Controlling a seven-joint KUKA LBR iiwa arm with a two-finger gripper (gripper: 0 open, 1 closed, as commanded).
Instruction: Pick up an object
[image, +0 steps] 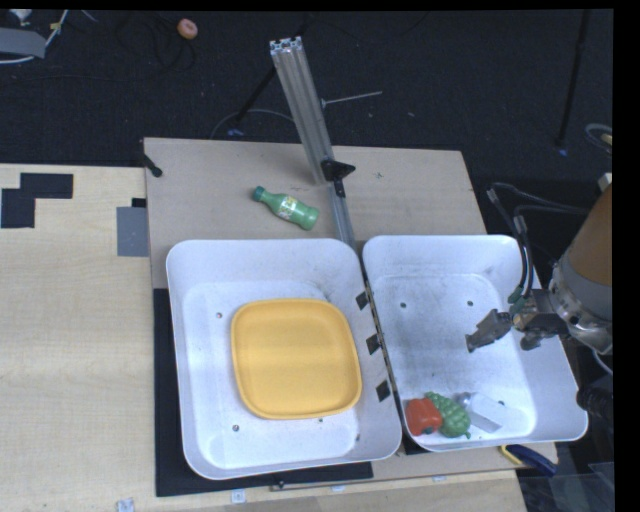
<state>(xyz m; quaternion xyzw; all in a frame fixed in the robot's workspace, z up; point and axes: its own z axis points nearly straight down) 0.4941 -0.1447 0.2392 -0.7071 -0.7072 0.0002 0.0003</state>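
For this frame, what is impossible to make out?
- Gripper: small and dark in the camera view; whether it is open or shut cannot be told.
- Red and green objects in the right bin: too small to identify, pressed together.
- Arm: cut off by the right edge.
- Green bottle label: too small to read.

A yellow plate (296, 358) lies in 1 white bin (190, 290); red and green toys (438, 416) in the other.
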